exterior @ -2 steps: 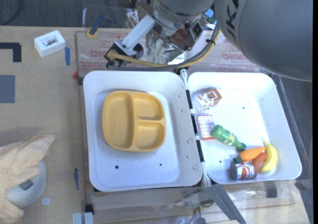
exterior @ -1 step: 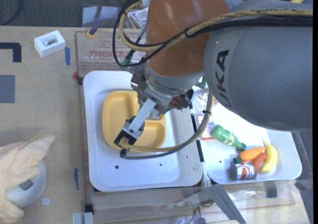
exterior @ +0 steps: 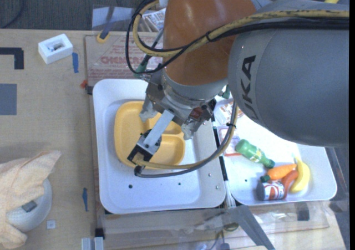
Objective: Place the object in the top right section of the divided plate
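End effector [exterior: 187, 125], grip impossible to tell, hovers over yellow divided plate [exterior: 121, 132]; misaligned release risks the wrong section

The arm [exterior: 299, 71] is a thick, smooth grey cylinder with rounded edges, and it carries large black lettering [exterior: 248, 85] of which "KA" can be read. Above the wrist sits a glossy orange band [exterior: 202, 27], domed like a ball. A dark cable with a yellowish sheen [exterior: 277, 16] runs along the grey casing, and thinner black cables [exterior: 133, 38] loop out beside the orange part. Below it is a ridged grey metal flange [exterior: 183, 96]. The gripper [exterior: 191, 121] looks dark and metallic, though shadow blurs its shape.
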`<state>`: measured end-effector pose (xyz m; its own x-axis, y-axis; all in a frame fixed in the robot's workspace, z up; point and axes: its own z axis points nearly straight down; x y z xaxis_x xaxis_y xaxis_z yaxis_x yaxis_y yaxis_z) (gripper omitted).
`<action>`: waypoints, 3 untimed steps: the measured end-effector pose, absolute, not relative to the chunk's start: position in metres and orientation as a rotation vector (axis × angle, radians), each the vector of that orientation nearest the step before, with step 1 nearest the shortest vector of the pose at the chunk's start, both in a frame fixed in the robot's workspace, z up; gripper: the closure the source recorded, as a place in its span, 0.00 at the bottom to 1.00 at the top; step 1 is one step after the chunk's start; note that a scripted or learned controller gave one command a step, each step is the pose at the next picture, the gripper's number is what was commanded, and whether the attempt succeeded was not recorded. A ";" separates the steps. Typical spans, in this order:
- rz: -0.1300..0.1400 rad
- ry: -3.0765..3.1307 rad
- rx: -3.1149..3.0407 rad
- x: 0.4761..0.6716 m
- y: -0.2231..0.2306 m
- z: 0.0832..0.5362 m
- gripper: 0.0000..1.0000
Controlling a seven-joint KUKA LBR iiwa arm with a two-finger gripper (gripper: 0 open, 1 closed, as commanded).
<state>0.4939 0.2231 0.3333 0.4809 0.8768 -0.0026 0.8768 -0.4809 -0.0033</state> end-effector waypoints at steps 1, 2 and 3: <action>0.003 -1.472 -2.775 0.507 0.186 0.435 0.00; 0.004 -1.481 -2.771 0.507 0.189 0.445 1.00; 0.005 -1.480 -2.771 0.507 0.189 0.444 0.00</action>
